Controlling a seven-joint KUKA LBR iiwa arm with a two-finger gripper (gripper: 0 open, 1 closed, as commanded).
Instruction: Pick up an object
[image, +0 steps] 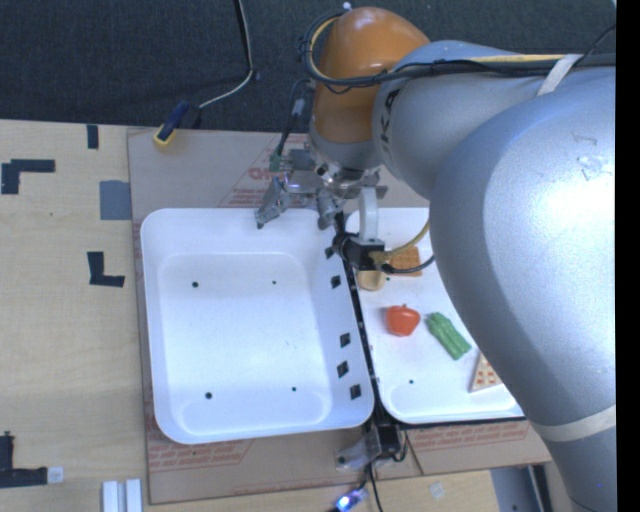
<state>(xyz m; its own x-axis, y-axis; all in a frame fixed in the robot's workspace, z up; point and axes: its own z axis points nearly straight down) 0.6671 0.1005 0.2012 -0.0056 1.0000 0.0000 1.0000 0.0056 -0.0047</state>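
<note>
My claw (298, 203) hangs open and empty over the far rim of the left bin (160, 300), above no object. The tomato (403, 320) and green pepper (448, 335) lie in the right bin (430, 400).

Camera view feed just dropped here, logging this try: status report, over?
Gripper above left bin's far rim, open, holding nothing. Red object and green object lie in right bin. Arm overhangs right bin.
</note>
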